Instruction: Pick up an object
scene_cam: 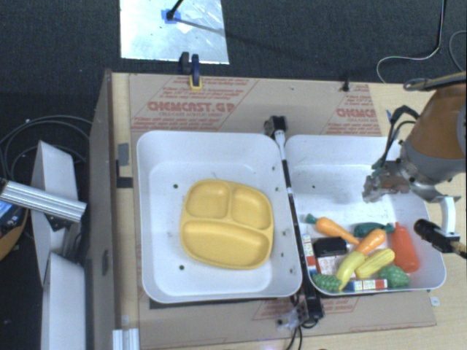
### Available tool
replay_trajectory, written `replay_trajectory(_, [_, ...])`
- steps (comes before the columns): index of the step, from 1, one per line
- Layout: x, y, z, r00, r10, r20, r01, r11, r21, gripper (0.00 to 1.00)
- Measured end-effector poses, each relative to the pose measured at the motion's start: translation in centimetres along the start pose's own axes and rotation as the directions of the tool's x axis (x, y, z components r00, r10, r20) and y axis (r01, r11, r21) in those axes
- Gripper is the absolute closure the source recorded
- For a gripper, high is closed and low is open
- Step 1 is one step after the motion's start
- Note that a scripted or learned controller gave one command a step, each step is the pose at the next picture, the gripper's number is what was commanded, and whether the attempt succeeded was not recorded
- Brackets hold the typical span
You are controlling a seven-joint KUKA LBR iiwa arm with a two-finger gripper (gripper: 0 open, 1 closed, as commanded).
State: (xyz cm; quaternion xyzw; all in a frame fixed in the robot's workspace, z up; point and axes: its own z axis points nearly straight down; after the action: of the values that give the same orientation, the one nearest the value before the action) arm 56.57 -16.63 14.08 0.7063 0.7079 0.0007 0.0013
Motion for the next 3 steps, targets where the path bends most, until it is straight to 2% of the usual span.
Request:
replay_trajectory(1, [0.0, 0.0, 0.0, 1.0, 0.0, 0.0, 0.0, 1.0, 0.0, 0.0])
replay_trajectory(2, [0.0, 0.1, -1.0, 1.0, -0.001, 0.0, 0.001, 1.0, -0.002, 1.0])
replay_trajectory(3, [0.0, 0.1, -1.0, 1.0, -0.001, 0.0, 0.001, 1.0, -0.002, 0.0])
